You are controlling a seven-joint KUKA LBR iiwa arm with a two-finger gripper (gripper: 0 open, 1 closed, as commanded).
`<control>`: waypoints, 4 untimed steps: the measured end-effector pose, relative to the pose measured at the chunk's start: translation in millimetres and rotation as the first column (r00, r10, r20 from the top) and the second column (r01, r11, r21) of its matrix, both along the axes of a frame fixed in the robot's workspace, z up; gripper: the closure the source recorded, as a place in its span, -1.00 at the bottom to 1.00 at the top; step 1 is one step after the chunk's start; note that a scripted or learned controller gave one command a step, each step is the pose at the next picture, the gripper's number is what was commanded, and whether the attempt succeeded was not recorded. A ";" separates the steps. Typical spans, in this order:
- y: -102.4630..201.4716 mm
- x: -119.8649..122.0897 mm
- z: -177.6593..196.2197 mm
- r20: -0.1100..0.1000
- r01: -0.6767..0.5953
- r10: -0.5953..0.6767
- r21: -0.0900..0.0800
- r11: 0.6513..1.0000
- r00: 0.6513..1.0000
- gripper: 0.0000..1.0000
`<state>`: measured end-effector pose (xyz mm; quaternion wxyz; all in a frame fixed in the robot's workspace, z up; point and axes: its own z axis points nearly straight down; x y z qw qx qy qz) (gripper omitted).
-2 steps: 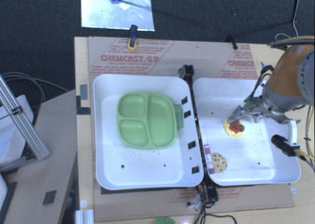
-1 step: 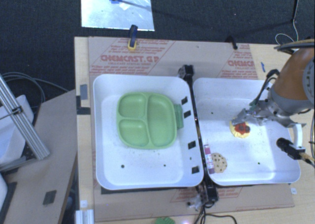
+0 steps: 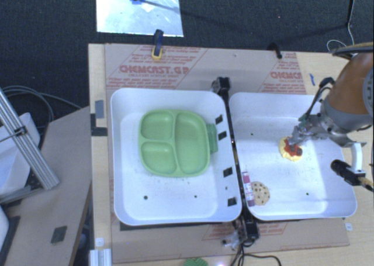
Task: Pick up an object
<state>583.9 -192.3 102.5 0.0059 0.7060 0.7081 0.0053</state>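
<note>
In the right bin [image 3: 274,113] a small yellow and red object [image 3: 290,151] lies right of the middle. My gripper [image 3: 297,140] comes down from the right and stands directly over this object, its tip touching or almost touching the top. A round cookie [image 3: 259,193] lies near the right bin's front left corner, well apart from the gripper.
The left bin [image 3: 131,200] holds a green divided plate [image 3: 175,142]. A dark divider with clips [image 3: 229,148] runs between the bins. The orange-banded arm [image 3: 353,92] overhangs the right bin's right edge. Both bins rest on cardboard [image 3: 175,66].
</note>
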 end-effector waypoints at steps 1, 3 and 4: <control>0.6 -0.4 -1.3 -0.002 0.000 0.000 0.001 1.000 1.000 -1.00; -14.7 1.8 -13.8 -0.004 -0.003 0.003 -0.003 1.000 1.000 -1.00; -16.9 2.2 0.1 0.005 -0.002 0.002 -0.009 1.000 1.000 1.00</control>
